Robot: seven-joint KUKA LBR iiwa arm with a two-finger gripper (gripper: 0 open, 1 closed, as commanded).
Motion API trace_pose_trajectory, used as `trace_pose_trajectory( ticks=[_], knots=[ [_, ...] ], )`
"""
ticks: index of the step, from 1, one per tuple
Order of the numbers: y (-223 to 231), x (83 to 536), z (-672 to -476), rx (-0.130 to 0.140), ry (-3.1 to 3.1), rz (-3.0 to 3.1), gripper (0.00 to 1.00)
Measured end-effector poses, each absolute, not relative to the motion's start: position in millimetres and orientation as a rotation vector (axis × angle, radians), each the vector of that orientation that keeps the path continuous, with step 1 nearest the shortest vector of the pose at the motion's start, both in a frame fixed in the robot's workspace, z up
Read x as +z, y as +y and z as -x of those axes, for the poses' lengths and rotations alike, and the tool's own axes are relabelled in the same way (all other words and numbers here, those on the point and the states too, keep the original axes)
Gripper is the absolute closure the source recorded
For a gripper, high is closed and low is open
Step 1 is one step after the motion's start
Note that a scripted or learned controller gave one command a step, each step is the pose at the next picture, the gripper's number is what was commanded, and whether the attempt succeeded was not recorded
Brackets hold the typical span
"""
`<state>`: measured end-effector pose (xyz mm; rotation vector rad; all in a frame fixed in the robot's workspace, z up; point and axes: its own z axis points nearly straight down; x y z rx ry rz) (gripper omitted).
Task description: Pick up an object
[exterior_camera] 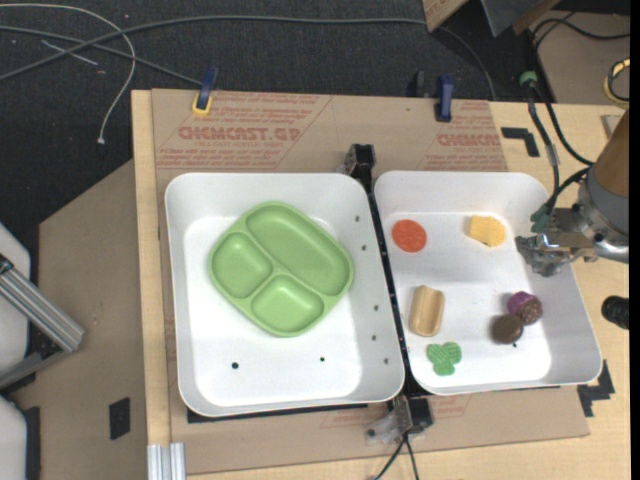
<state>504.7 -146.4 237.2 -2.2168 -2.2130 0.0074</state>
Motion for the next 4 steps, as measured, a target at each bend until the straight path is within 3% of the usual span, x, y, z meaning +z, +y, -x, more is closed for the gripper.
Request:
trace_pose_trajectory(
  ticks=[1, 4],
  knots=[
    [-146.3, 241.0, -506.7, 0.0, -2.221, 2.219, 0.0],
    [-153.2, 83.1, -508.5, 0.002, -2.217, 2.218, 0.0]
  ],
)
